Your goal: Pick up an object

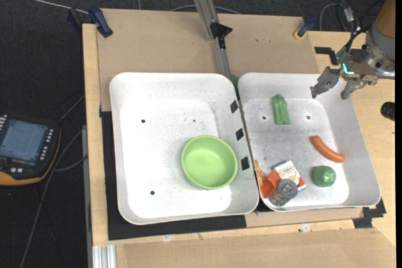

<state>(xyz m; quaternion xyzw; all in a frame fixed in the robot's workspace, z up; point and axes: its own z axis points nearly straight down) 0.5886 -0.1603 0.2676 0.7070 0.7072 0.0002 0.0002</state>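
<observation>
while nothing is held, the gripper [337, 83] is seen with jaws spread above the right bin's [364, 160] far edge. the orange sausage [327, 149] lies nearest, toward the camera, its long axis slanting near-right across the bin.

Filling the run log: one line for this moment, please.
gripper: open, above right bin far edge, holding nothing | right bin: green block, orange sausage, green ball | left bin: green bowl
</observation>
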